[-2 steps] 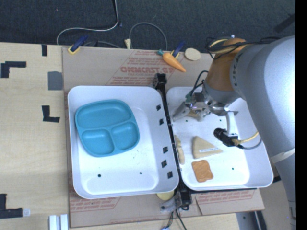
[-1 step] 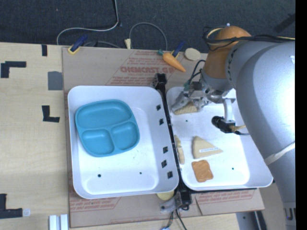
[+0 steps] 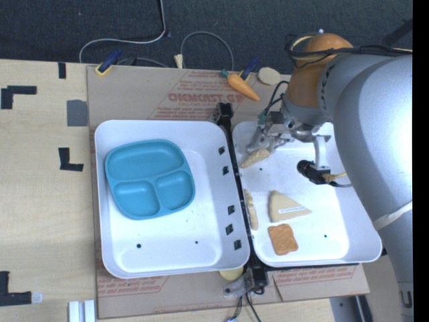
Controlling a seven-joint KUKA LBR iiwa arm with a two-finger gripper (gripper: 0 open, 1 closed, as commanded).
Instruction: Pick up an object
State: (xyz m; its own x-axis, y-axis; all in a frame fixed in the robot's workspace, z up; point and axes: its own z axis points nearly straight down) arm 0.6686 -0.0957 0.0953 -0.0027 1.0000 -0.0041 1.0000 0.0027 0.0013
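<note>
My gripper (image 3: 267,138) is low in the right bin (image 3: 335,243), near its far left corner. A pale tan wedge-shaped piece (image 3: 255,157) lies just below and left of the gripper tip, touching or nearly touching it; I cannot tell which. Further toward the front lie a cream cheese-like wedge (image 3: 287,205), a brown square biscuit (image 3: 283,239) and a thin tan stick (image 3: 251,208) along the bin's left wall. The arm's grey body and orange band (image 3: 315,52) cover the bin's right side.
The left bin (image 3: 167,253) holds a blue divided plate (image 3: 149,178). Behind the bins, on the cardboard, lie a toy carrot (image 3: 241,86) and a beige rounded piece (image 3: 268,76). Cables loop along the back edge.
</note>
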